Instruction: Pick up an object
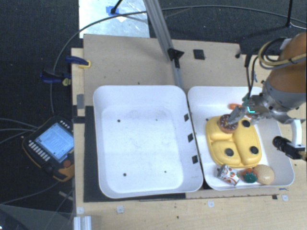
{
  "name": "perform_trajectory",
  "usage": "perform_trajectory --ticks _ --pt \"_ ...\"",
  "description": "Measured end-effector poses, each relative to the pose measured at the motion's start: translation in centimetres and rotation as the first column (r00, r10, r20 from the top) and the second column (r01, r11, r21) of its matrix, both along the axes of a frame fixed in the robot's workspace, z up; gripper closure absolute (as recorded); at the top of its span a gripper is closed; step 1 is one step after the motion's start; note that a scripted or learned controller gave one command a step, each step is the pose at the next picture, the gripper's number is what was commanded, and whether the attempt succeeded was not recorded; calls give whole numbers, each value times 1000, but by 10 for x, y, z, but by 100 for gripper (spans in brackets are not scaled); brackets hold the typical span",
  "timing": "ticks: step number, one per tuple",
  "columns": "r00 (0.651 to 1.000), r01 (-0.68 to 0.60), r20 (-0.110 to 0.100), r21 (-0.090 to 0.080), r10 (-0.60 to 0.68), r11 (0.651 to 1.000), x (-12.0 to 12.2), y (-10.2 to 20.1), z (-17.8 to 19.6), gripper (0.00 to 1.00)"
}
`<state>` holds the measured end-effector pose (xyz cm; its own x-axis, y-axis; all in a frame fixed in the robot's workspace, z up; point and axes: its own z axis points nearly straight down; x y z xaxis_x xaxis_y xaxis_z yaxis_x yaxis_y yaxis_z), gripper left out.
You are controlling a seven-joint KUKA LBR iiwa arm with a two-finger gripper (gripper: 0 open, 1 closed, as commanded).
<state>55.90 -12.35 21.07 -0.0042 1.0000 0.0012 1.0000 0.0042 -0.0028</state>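
- You've got a yellow tray-like toy (235, 143) in the right bin (206, 104): glossy moulded plastic, lumpy rounded sections, dark round spots
- A brown ring-shaped piece (225, 123) sits on its upper left corner
- Along the bin's near wall: a small crumpled packet (229, 175), a teal bit (249, 176), a smooth beige egg shape (264, 174)
- Claw (233, 119) is down at the brown ring; can't tell if it's spread or pinching
- Left bin (139, 138) is smooth white plastic on the tabletop (124, 61)

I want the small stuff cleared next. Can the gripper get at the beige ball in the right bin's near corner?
Probably yes. The beige ball lies uncovered beside the yellow toy, nothing on top; the gripper hangs close by. The bin's wall alongside may crowd it.
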Motion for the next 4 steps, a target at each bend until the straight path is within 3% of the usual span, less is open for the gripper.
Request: perform_trajectory --ticks 1,3,4 --pt "1000 -1 4 -1 1 1000 1 0 2 0" --pt "1000 4 7 2 -4 1000 4 -14 -90 0" --pt "1000 -7 23 12 7 1000 12 -5 -106 0"
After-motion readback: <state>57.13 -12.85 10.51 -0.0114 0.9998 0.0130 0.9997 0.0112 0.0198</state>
